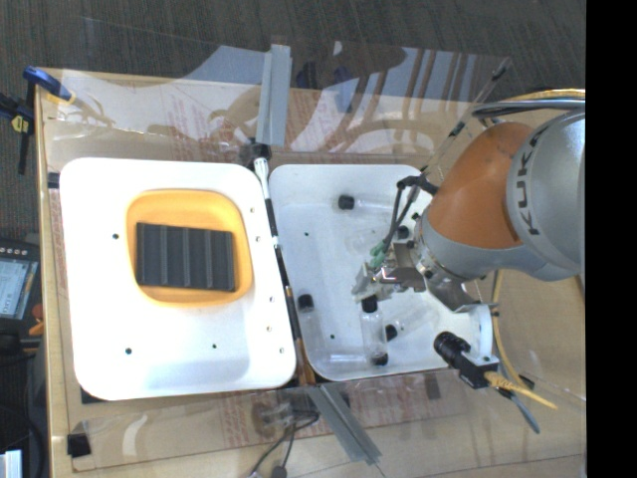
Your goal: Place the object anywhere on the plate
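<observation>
A yellow plate (189, 210) lies in the left bin (100, 357), toward its upper middle. A dark grey ridged rectangular block (187, 256) rests flat on the plate and covers most of its centre. My gripper (370, 289) hangs low over the middle of the right bin (318, 237), well to the right of the plate, and the grey wrist and orange band behind it hide part of it. I see nothing clearly held in it.
Small black pieces sit on the right bin's floor at the upper middle (345, 203), the lower left (306, 304) and the bottom (380, 358). A raised divider (277, 267) separates the two bins. The arm's bulk covers the right bin's right side.
</observation>
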You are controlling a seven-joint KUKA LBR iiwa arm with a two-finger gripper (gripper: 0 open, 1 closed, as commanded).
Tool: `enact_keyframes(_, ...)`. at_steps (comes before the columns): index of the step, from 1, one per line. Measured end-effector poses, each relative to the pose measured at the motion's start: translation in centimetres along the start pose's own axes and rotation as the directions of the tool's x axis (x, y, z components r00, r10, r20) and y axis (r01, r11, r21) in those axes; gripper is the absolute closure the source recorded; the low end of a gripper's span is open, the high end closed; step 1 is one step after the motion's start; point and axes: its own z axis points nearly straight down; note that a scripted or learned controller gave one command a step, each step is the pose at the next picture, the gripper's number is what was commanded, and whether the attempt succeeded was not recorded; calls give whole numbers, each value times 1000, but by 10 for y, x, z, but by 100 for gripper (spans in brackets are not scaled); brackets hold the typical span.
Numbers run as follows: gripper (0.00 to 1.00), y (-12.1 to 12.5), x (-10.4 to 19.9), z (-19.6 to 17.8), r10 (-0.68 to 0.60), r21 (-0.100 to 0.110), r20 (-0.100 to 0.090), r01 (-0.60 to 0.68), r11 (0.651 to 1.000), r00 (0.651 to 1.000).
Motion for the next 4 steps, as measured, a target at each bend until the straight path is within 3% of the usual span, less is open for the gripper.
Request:
enact_keyframes(1, 100, 82, 72, 3, -122, 3, -2, 122, 993, 993)
enact_keyframes(2, 100, 115, 131, 15, -325, -1, 0, 325, 946, 946)
enact_keyframes(3, 0, 115, 131, 15, -325, 0, 0, 325, 946, 946)
enact_keyframes(4, 0, 113, 190, 14, -355, -3, 0, 355, 935, 935)
